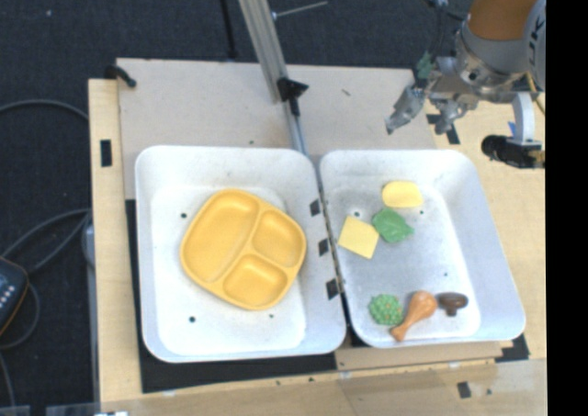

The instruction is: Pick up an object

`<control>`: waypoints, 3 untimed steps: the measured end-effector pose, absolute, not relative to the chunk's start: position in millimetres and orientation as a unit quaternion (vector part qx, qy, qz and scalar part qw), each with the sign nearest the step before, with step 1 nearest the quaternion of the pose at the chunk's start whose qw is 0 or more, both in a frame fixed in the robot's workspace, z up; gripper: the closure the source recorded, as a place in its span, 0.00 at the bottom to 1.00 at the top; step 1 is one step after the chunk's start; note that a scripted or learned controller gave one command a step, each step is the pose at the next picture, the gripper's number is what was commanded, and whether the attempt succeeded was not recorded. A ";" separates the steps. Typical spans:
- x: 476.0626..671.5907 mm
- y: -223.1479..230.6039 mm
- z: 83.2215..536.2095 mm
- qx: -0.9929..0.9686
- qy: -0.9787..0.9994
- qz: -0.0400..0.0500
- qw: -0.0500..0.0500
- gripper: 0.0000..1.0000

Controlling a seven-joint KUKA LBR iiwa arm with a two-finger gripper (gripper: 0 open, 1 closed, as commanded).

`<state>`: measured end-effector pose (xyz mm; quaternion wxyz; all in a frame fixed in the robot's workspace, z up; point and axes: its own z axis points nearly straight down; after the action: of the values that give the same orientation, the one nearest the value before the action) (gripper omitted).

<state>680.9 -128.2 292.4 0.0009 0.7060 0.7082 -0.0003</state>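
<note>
Hovering past the right bin's (487, 221) far rim, at about one o'clock from its middle, the gripper (424, 111) carries nothing; whether it is spread or closed I cannot tell. The approach step seems in hand: next it must swing toward seven o'clock and descend. Nearest lies a yellow lemon-like piece (401, 194), small, rounded and smooth, touching a green leafy piece (393, 226) at its six o'clock

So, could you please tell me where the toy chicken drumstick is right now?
The tan toy chicken drumstick lies near the right bin's front edge, between a green broccoli piece and a brown mushroom.
</note>
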 end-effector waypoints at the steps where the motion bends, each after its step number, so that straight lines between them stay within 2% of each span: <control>1: 680.9 -128.6 292.4 0.706 0.708 -0.001 0.001 0.00; 2: 681.3 -131.5 250.4 0.707 0.707 -0.002 0.000 0.00; 3: 679.9 -127.8 187.9 0.707 0.707 -0.002 -0.001 0.00</control>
<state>679.9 -127.8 187.9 -0.0013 0.7069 0.7073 -0.0024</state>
